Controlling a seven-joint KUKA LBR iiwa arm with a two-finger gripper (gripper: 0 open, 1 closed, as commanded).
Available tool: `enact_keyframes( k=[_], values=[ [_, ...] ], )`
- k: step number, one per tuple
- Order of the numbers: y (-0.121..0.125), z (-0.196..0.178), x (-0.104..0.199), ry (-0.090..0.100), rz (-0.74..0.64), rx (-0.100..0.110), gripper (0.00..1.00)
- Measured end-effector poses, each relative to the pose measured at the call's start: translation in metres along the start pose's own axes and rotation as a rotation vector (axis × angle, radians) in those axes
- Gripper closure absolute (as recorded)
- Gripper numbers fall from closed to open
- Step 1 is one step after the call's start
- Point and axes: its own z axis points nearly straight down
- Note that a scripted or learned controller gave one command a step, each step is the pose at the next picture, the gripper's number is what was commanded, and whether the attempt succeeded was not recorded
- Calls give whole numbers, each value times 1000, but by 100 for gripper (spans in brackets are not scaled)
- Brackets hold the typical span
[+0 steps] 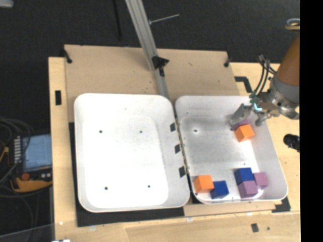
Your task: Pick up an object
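**End effector over the orange cube**

In the right bin, at its far right part, the end effector is seen just above an orange cube; its grip state cannot be told. Along the near edge, another orange cube, two blue cubes and two purple cubes are clustered. The left bin is set beside it on the desk.

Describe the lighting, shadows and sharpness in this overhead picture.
Camera view: even, soft light; the right bin shows a dull grey sheen across its floor; the blocks cast faint short shadows; the gripper above the orange block looks slightly smeared; the floor beyond the bench is nearly black; overall focus is moderately soft.
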Motion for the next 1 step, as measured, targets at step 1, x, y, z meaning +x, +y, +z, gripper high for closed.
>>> enact_keyframes(
  k=[1],
  values=[
    [1, -3, 0, -2, -2, -5, 0]
  ],
)
